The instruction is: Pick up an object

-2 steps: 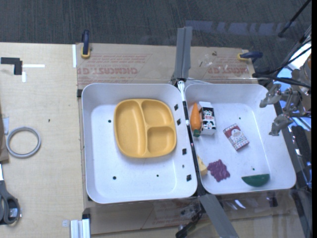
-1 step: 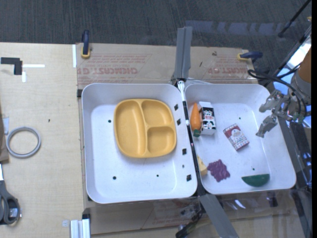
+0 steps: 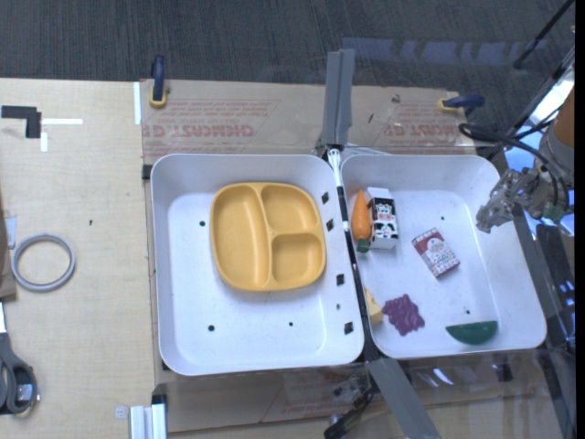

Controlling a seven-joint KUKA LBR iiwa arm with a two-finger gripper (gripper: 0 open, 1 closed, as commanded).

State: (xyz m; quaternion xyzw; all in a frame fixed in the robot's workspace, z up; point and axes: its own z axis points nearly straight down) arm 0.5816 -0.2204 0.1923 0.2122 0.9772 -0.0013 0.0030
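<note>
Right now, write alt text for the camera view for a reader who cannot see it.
Two white bins sit side by side: the left bin holds a yellow divided plate, and the right bin holds a carrot, small carton, red packet, purple grapes and a green piece. The gripper hovers at the right bin's right edge.

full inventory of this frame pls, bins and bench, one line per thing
white bins: 2, white, side by side mid-bench
divided plate: 1, yellow, three compartments, in left bin
carrot: 1, orange, right bin, against its left wall
small carton: 1, white with black print, beside the carrot
red box: 1, red and white, mid right bin
grapes: 1 bunch, purple, lower right bin
green item: 1, dark green, lower right corner of right bin
yellow item: 1, partly hidden at right bin's left wall
tape roll: 1, grey, bench far left
clamps: 2, blue and yellow, back edge
gripper: 1, grey, above right bin's right rim
</note>
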